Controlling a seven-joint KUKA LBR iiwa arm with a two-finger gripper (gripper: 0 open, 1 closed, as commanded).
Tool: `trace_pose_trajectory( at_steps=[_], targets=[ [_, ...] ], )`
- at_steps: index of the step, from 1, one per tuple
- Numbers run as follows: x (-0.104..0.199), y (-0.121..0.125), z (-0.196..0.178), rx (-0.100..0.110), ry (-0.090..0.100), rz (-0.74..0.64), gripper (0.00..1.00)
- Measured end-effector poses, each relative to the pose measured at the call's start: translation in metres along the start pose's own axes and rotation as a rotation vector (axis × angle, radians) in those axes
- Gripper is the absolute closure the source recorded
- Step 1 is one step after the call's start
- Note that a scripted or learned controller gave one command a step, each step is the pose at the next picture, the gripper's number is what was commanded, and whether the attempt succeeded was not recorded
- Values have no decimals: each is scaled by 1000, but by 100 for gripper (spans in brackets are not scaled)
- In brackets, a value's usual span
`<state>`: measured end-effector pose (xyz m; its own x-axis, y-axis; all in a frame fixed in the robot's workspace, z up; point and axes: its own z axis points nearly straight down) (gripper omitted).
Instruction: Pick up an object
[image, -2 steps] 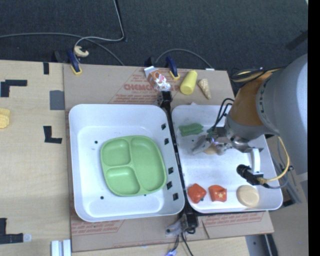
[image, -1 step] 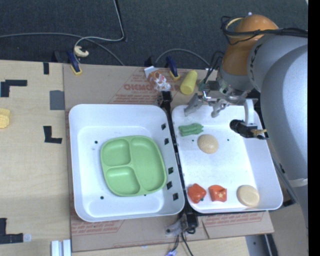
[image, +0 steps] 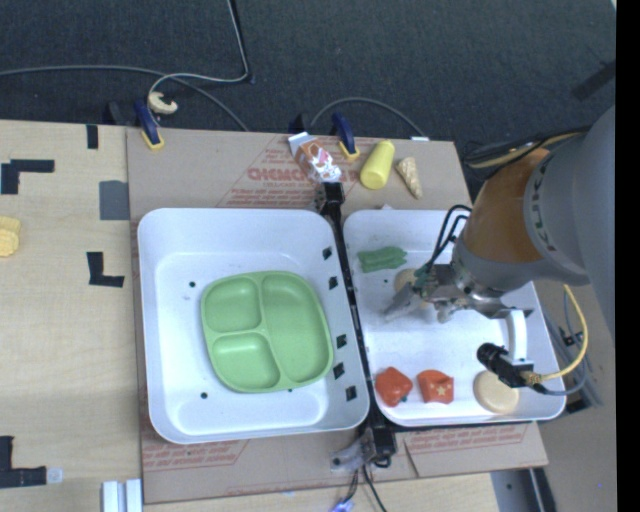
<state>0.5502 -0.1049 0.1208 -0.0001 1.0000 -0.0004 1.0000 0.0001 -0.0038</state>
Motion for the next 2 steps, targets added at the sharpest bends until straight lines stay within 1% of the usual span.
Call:
trace_pose_trajectory(
  at_steps=[1,2],
  targets=[
    [35,108,-95,-6,-1,-2,0],
    [-18,46,-42,0,-1,0,0]
  ],
)
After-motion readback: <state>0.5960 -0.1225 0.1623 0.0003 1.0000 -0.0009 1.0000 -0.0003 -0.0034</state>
